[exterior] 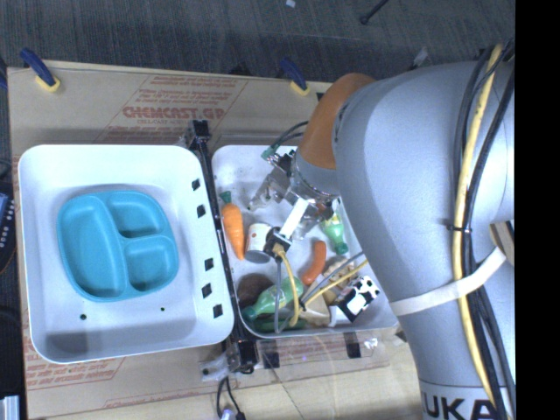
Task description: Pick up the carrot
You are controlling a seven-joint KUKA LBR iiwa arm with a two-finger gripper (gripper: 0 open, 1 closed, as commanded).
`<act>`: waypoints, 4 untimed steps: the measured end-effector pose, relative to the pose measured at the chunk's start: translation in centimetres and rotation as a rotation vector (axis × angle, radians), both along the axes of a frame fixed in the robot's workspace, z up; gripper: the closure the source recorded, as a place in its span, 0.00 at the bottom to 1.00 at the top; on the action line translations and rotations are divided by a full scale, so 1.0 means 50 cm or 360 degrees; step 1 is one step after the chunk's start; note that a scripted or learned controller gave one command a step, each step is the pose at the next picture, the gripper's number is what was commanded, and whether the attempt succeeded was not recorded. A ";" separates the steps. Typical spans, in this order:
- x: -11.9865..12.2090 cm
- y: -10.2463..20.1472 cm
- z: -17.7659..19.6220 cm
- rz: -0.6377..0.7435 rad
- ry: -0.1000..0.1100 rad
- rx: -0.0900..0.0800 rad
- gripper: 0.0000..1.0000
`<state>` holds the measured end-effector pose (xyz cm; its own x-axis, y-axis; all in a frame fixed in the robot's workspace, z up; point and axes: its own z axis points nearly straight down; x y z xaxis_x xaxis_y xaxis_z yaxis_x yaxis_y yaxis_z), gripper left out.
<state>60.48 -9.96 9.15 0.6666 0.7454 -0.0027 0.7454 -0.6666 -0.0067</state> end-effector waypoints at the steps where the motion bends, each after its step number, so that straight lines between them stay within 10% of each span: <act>1: -0.028 0.021 0.012 -0.0357 0.0012 0.0003 0.00; 2: 0.051 0.012 0.001 -0.0687 0.0005 -0.0004 0.00; 3: 0.052 0.019 0.021 -0.0668 0.0019 0.0008 1.00; 4: 0.051 0.020 0.020 -0.0665 0.0023 0.0008 0.00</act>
